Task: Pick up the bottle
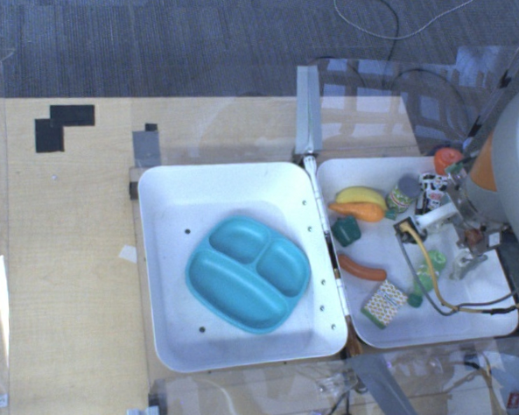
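gripper (469,249): low over right bin, right half; can't tell how far open or if anything's held
arm (502,157): grey, orange band, reaching in over right bin's right rim
bottle (426,269): small yellow-green, in right bin, just left of gripper, by the cable
right bin (442,323): also holds banana (361,195), carrot (356,211), sausage (362,269), checkered block (385,303)
left bin (170,251): beside right bin, holds blue divided plate (249,272)

A robotics lab — the wooden bench (62,284) carries two white bins (175,339), clear shielding panels (366,90) and black marker patches (62,125), with loose cables (388,19) trailing across grey carpet (144,34) — no domestic furnishings.
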Robot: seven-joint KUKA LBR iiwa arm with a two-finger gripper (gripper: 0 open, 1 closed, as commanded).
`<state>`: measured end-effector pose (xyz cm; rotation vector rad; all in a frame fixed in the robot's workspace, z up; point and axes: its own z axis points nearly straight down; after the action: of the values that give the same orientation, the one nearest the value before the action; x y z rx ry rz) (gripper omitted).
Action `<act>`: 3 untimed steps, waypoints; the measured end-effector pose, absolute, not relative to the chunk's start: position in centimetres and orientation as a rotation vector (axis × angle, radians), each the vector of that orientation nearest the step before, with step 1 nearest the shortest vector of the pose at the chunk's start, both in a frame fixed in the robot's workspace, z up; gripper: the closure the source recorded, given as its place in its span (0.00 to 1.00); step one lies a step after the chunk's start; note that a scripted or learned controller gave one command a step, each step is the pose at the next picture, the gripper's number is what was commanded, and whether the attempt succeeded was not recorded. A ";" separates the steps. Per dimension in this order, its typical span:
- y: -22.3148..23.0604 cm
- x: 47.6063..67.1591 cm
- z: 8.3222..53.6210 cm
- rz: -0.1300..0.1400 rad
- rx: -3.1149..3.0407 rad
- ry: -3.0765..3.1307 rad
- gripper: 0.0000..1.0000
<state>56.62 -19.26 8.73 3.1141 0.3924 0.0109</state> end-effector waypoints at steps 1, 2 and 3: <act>-19.0 56.9 10.0 0.021 3.111 0.408 1.00; -19.0 56.9 9.9 0.018 3.111 0.408 0.00; -18.9 57.1 11.1 0.022 3.110 0.421 1.00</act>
<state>57.08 -18.89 11.08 3.1097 0.4214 0.0224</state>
